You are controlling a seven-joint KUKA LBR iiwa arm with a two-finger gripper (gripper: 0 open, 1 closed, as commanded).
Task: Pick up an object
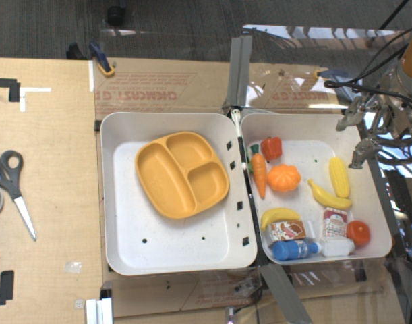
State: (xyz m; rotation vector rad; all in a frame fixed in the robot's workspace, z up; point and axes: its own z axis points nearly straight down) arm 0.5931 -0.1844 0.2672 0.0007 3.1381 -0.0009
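You have the gripper [360, 135] hovering with its fingers spread and nothing between them above the far right corner of the right bin [381, 248], just beside the corn cob [338, 175], while the yellow divided plate [182, 173] lies in the left bin [118, 248].

The divided plate [183, 174] lies in the left bin [118, 201] (toy foods [284, 178] fill the right bin [375, 201]).
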